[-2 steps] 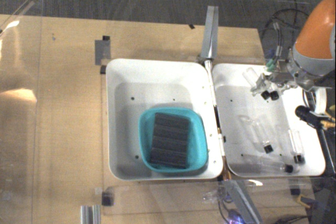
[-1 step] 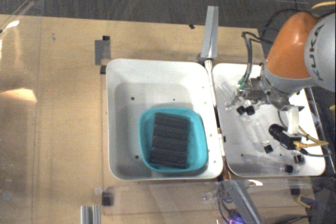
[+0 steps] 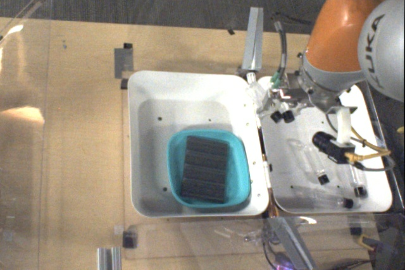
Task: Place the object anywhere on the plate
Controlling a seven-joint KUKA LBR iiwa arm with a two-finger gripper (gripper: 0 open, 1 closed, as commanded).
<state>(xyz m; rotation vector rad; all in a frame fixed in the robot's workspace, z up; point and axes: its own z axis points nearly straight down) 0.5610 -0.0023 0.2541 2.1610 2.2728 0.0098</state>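
A teal, rounded-square plate lies in the front right part of the left white bin. On it rests a dark grey ribbed block, lying flat and a little left of the plate's centre. My gripper hangs over the back left corner of the right bin, close to the wall between the two bins. It is up and to the right of the plate, apart from the block, and nothing shows in it.
The grey and orange arm covers the back of the right bin. A few small dark bits lie on that bin's floor near the front. A metal post stands behind the bins' shared wall.
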